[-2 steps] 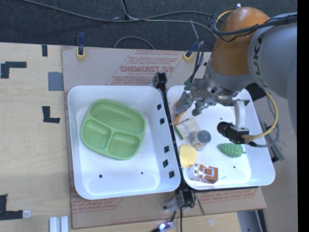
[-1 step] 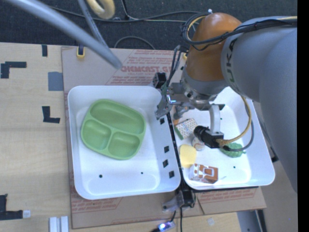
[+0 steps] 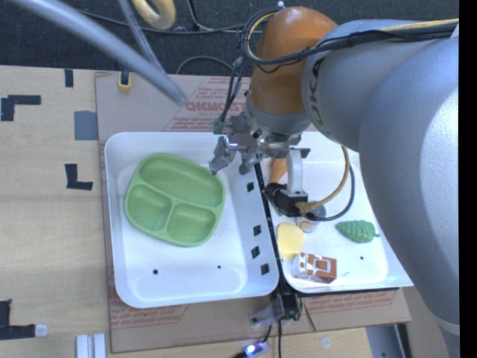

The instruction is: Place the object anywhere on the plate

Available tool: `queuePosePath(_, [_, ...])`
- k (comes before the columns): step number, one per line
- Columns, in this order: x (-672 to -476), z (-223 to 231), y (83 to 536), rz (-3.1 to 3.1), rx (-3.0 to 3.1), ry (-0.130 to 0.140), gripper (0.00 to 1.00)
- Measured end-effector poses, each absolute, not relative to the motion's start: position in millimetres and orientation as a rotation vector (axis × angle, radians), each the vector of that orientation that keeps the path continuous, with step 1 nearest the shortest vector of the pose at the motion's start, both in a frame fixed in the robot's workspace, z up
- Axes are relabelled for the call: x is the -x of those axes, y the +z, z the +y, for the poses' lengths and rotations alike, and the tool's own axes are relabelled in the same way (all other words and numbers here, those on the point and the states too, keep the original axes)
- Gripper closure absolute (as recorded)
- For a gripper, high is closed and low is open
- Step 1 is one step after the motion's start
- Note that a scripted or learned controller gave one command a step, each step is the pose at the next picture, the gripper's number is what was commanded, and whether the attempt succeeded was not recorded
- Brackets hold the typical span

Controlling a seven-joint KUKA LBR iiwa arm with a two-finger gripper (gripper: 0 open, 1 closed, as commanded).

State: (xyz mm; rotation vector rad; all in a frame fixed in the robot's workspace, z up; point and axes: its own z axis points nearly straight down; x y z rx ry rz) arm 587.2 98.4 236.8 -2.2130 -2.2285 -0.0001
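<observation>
A green divided plate [image 3: 176, 198] lies in the left white bin [image 3: 186, 286]. My gripper [image 3: 232, 162] hangs over the plate's far right edge, close to the wall between the two bins. Its two fingers stand apart, so it is open, and I see nothing between them. In the right bin [image 3: 373, 271] lie a yellow piece [image 3: 290, 239], a green bumpy piece [image 3: 358, 231] and a brown and white piece [image 3: 317, 267]. An orange piece [image 3: 278, 168] is partly hidden behind the wrist.
The big grey arm with its orange band [image 3: 287, 58] covers the right bin's far side. A cable [image 3: 339, 185] loops over that bin. A grey pole [image 3: 89, 32] crosses the upper left. Cardboard [image 3: 186, 107] lies under the bins.
</observation>
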Motion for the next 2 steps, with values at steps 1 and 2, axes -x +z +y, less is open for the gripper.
queuePosePath(1, [-596.3,105.5,220.4,-2.223,2.219,0.005,1.00])
queuePosePath(2, [-596.0,105.3,221.3,-2.222,2.220,0.004,0.00])
